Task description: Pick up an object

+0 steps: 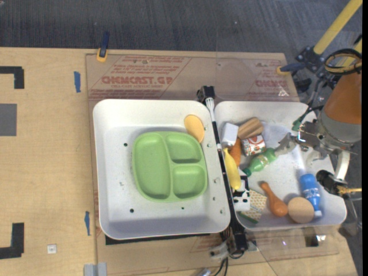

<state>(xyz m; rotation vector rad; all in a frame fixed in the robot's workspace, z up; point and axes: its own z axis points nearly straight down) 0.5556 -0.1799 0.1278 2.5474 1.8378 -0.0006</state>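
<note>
The pincer [286, 147] hangs low in the right bin [339, 214], fingers spread, nothing between them. No object is lifted. A green bottle [260, 162] lies just left of it, a blue bottle [310, 192] nearby. Grasp and lift remain.

We see the arm [345, 105] as a rounded orange band over a grey wrist, with silvery metal gripper [322, 145] hardware below it and black cables looping beside the wrist.
</note>
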